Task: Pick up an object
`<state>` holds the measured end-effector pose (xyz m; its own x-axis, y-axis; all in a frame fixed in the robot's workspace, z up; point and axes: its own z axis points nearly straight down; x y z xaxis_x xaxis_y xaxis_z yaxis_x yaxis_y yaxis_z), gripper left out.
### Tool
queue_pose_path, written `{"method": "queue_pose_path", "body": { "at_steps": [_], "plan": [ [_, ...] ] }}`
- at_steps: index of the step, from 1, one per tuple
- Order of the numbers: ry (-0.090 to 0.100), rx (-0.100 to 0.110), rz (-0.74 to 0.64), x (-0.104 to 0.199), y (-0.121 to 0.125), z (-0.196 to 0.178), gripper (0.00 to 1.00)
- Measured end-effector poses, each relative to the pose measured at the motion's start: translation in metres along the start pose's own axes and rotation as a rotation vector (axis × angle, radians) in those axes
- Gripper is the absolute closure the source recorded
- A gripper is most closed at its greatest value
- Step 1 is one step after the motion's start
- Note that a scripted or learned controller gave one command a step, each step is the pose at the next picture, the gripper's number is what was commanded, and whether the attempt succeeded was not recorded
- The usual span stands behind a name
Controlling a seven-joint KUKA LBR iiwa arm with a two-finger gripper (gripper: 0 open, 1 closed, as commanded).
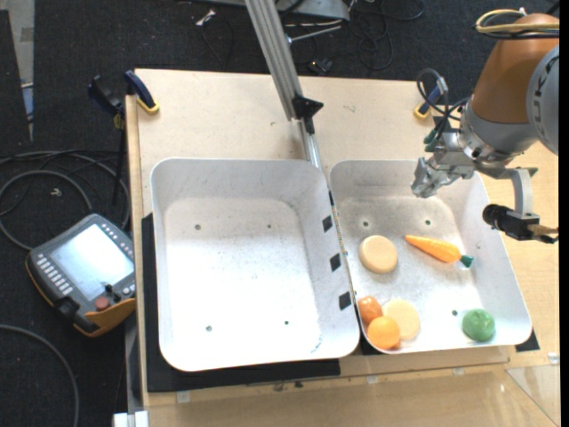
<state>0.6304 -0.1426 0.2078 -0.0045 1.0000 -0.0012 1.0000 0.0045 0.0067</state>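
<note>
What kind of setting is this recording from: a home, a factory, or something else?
Most likely a robotics lab. A wooden bench bears two white bins, the right one holding toy food such as a carrot; a teach pendant and loose cables lie on the dark floor.

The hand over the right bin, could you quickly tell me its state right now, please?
Hand: it hangs above the back of the right bin, with nothing seen in it; open or closed cannot be told from this view.
</note>
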Motion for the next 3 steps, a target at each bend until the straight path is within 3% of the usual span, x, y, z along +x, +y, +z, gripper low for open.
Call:
{"method": "queue_pose_path", "body": {
  "at_steps": [1, 3],
  "plan": [
    [-0.001, -0.001, 0.001, -0.005, 0.000, -0.063, 1.00],
    [0.003, 0.007, -0.004, 0.108, 0.011, -0.057, 1.00]
  ]
}}
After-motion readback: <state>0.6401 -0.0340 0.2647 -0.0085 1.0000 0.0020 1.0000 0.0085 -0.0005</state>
